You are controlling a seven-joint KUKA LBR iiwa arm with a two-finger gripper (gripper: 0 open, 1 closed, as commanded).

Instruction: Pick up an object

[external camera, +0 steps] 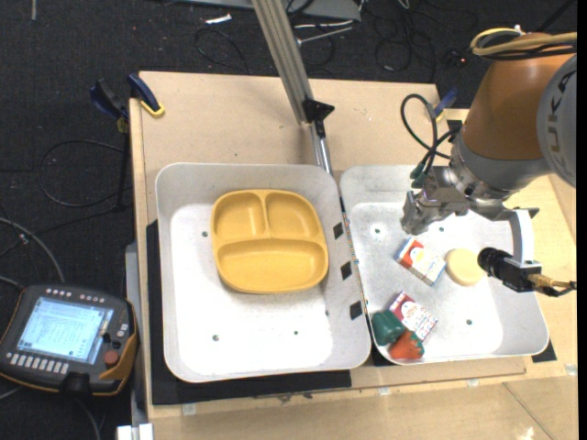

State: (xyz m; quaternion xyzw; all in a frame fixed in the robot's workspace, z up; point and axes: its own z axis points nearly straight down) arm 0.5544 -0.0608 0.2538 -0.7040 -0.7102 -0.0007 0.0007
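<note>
In the right bin point(514, 335) lie a small red and white carton point(420, 261), a pale yellow round object point(462, 267), a red and green packet point(412, 315) and a red and green vegetable-like toy point(402, 344) at the front rim. My gripper point(420, 216) hangs over the bin's back half, just above and behind the carton. Its fingers point down and are partly hidden by the wrist, with nothing seen between them.
The left bin point(183, 273) holds a yellow divided plate point(270, 241). A metal pole point(286, 49) slants down to the seam between the bins. A teach pendant point(66, 335) lies at the lower left. A cable and black fitting point(509, 269) hang beside the round object.
</note>
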